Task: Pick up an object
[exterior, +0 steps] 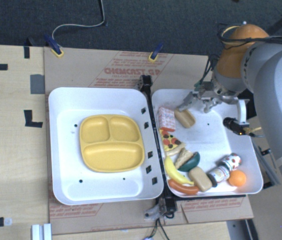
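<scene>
The arm (pixel 261 64) runs off the right edge so you only get part of it, and the gripper (pixel 197 100) is a small dark tangle over the right bin (pixel 216 134); I honestly can't tell how its tips are set. The pile along that bin's left side is a mess of overlaps: the banana (pixel 173 170) sits partly under a tan block (pixel 201 178) and some dark green thing (pixel 193 160) I can't identify, and the print on the little packet (pixel 166 118) is way too small to read. Same for the bottle (pixel 223 169) label, just a blur.
</scene>
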